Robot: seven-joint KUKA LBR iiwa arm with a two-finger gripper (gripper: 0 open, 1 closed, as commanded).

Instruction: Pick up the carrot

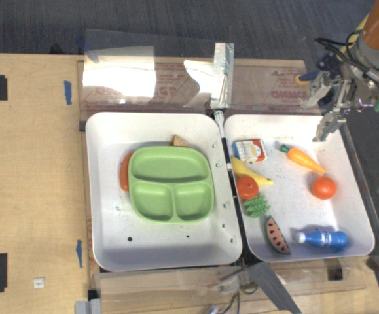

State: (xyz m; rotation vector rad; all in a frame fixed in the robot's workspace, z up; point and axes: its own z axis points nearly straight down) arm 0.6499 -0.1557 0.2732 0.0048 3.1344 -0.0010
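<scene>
Carrot (305,159) lies slanted in right bin (356,205), orange ball (323,187) near. Hand (325,126) hangs above far rim, finger state indeterminable. Descend aligned across carrot's width, clear of ball.

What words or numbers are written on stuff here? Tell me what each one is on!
None can be read for sure.
Cardboard sheet behind the bins: reddish printed writing, too blurred and glared to read.
Small white carton in the right bin: a blue and red label, too small to read.
Blue bottle: no lettering that can be made out.
</scene>
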